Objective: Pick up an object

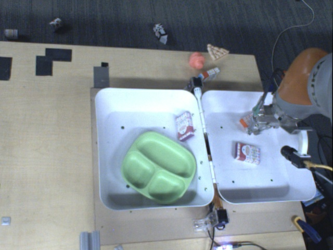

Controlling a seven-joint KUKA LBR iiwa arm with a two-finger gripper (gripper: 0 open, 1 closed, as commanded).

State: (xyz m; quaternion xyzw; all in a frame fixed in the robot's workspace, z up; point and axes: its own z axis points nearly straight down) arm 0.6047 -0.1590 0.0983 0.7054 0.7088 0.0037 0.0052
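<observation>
My gripper (255,126) hangs low over the right bin (227,106), near its upper right part. A small orange object (244,122) lies just to its left, touching or nearly touching the gripper tip; I cannot tell whether it is held. A red and white box (246,153) lies flat on the bin floor below the gripper. In the left bin (117,111) a green divided plate (158,166) sits tilted, and a small red and white packet (184,125) lies near the right wall.
Behind the bins on the bench lie an orange ball (196,60), a toy pizza slice (217,51) and a small tube (208,75). The arm's orange band (301,77) rises at the right. Cables run along the right edge.
</observation>
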